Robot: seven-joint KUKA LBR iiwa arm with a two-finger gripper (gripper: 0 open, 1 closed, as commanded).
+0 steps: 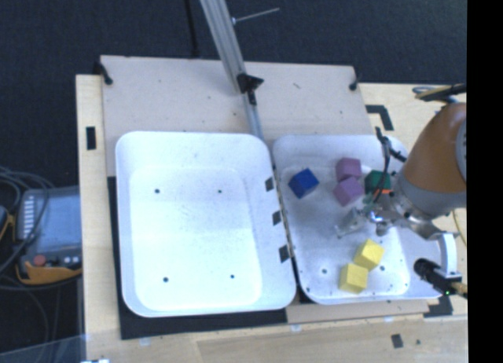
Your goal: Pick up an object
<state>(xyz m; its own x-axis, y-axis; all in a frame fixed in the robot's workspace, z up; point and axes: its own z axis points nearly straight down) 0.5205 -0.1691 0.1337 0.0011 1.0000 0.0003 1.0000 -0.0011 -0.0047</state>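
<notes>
While my gripper (363, 218) hangs low in the right bin (314, 157), at the frame's right-centre, I cannot tell how wide it stands, and I see nothing held in it. Every object lies on the bin floor: blue cube (303, 182) to its upper left, two purple cubes (348, 181) just above, two yellow cubes (361, 265) just below. By my reckoning the pick is not yet made, so the grasp and lift remain.

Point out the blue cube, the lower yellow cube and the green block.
blue cube (303, 182), camera view, top face.
lower yellow cube (354, 277), camera view, top face.
green block (376, 181), camera view, visible upper part.
</notes>
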